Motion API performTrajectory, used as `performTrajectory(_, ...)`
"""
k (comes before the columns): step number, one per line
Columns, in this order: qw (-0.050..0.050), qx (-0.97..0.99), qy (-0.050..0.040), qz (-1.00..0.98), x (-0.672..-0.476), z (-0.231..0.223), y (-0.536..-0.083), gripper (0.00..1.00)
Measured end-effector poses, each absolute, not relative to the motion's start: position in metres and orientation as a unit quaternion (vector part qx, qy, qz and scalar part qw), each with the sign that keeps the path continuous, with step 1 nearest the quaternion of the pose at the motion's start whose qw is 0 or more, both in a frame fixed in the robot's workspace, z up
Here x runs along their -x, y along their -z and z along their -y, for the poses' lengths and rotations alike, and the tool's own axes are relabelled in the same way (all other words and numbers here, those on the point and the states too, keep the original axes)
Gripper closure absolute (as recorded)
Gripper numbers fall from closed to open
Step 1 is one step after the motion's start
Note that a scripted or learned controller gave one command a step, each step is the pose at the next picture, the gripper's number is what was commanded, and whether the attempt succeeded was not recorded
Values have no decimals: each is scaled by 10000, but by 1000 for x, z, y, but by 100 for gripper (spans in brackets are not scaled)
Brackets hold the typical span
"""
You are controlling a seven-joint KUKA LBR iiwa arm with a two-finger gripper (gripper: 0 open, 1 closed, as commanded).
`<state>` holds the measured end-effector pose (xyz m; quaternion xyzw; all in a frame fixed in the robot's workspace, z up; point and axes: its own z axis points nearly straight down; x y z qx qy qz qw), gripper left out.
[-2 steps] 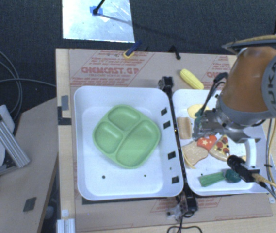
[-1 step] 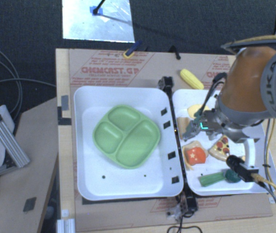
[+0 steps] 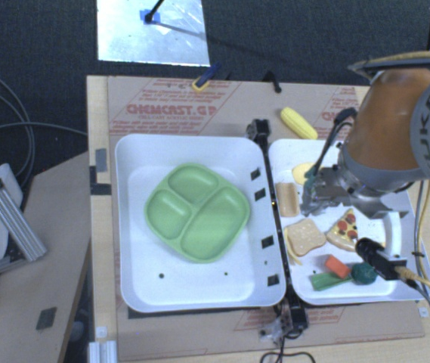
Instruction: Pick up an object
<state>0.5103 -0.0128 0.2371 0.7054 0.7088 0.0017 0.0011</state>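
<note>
Two shallow white plastic bins sit side by side on my bench: the left bin (image 3: 135,278) carries a green three-compartment plate (image 3: 197,212), the right bin (image 3: 290,151) carries the clutter of toy food. I see the grey arm with its orange band (image 3: 396,131) leaning in over the right bin, the dark two-finger gripper (image 3: 319,195) low among the pieces; I cannot tell how it is set. Risk as I judge it: items crowd together, so a descent could pinch two at once or nudge one aside. Just below the gripper lies a tan toy bread slice (image 3: 305,237); beside that, a toy pizza wedge (image 3: 343,231). A small brown wafer-like block (image 3: 287,200) sits just left of the gripper, near the bin wall, which could block a finger. Nothing appears held.
</note>
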Motion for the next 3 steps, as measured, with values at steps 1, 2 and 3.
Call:
performTrajectory(1,-2,-7056,-5,-7086,-496,-9,-212,100)
performTrajectory(2,-9,-7052,-2,-7091,-487,-41,-183,100)
performTrajectory(3,14,-7052,-21,-7090,-488,-57,-220,100)
